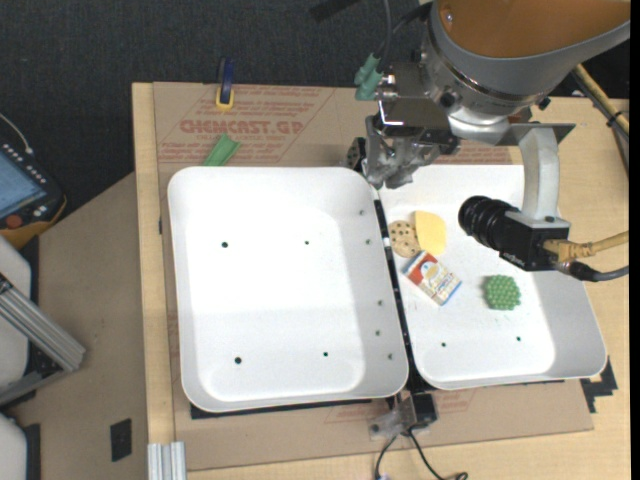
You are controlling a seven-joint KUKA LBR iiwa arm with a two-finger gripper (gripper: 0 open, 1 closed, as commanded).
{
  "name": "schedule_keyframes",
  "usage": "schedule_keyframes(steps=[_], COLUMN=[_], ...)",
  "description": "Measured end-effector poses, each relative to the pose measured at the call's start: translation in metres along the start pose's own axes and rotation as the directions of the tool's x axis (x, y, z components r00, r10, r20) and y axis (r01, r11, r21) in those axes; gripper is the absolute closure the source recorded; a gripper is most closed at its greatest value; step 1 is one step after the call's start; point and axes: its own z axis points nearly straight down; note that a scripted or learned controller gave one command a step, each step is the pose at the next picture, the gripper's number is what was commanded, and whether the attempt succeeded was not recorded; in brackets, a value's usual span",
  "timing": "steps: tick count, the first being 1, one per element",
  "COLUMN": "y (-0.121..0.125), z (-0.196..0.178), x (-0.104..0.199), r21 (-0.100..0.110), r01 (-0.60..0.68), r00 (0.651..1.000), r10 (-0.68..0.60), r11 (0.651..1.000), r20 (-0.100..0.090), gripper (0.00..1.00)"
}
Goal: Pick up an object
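pincer (388, 173) state unclear, at right bin's (560, 353) far-left corner; cookie (403, 236) just below.

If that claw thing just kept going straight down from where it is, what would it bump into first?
Most likely the back corner of the right bin, near the wall it shares with the left bin. The gripper hangs there, behind the round cookie and yellow piece. Depth is hard to judge from this slanted view.

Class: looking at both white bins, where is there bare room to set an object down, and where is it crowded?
The left bin has a bare floor. In the right bin, the near strip is free; the cookie, yellow piece, small box and green ball crowd its middle.
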Motion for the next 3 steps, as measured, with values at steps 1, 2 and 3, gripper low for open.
schedule_keyframes(steps=[1, 2, 3], y=[0.001, 0.000, 0.000], z=[-0.010, -0.044, -0.053], x=[0.000, 0.022, 0.022], r21=[-0.002, -0.002, -0.001], r01=[0.001, 0.001, 0.000], r00=[1.000, 1.000, 1.000], r10=[-0.001, -0.001, 0.000], r11=[1.000, 1.000, 1.000], r20=[0.000, -0.002, -0.001], gripper=[1.00, 1.00, 1.00])
